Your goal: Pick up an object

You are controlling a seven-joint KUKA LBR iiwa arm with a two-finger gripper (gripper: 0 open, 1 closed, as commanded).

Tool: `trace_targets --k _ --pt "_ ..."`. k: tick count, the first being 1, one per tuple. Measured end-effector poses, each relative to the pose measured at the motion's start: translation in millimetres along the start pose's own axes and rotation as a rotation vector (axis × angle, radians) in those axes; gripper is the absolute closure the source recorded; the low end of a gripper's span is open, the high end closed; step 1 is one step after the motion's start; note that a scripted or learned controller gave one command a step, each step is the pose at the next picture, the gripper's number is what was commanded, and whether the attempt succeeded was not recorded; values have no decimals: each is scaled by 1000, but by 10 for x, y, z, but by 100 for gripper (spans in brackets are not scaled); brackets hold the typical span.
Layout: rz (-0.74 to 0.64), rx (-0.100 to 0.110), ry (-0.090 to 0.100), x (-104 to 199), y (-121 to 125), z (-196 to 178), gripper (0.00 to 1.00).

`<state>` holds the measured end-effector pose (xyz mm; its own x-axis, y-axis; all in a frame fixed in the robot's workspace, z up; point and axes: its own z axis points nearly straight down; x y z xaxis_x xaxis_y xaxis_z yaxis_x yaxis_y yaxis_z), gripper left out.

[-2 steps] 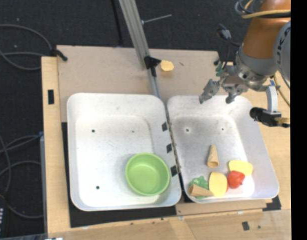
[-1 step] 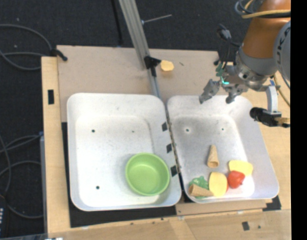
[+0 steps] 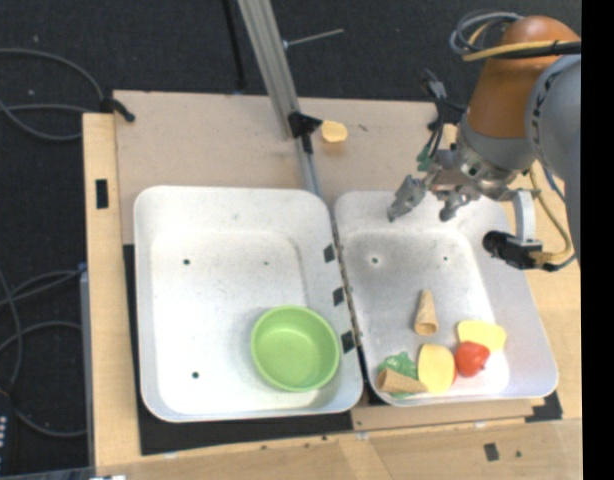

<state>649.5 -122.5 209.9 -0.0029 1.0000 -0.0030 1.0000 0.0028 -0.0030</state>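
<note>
Pincer: the two grey fingers of the pincer (image 3: 431,205) stand spread apart over the far rim of the right shallow white bin (image 3: 507,298); nothing sits between them and they touch no object.
Arm: the grey arm with its orange band (image 3: 512,78) comes in from the right, above and behind the pincer.
Tan cone: a small tan wafer-like cone (image 3: 426,313) lies in the right bin, well toward the near side from the pincer; its long axis runs roughly away-and-toward the camera, narrow tip toward the pincer, wide mouth toward the near rim.
Cluster: nearer still than the cone lie a yellow rounded plastic piece (image 3: 437,366), a yellow wedge-shaped block (image 3: 484,334), a small red rounded object (image 3: 471,359) touching both, and a second tan cone with green leafy bits (image 3: 398,375) by the near rim.
Green bowl: a round light-green plastic bowl (image 3: 295,347) sits upright in the left white bin (image 3: 187,228), well apart from the pincer, toward the near left.
Counter: a small yellow lump (image 3: 334,132) rests on the tan counter (image 3: 187,138) beyond the bins, to the pincer's far left.
</note>
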Motion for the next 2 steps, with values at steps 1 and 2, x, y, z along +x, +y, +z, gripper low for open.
trace_targets --k 1,2 --pt "3 1 0 -13 -21 422 0" --pt "4 2 0 7 -17 1050 0"
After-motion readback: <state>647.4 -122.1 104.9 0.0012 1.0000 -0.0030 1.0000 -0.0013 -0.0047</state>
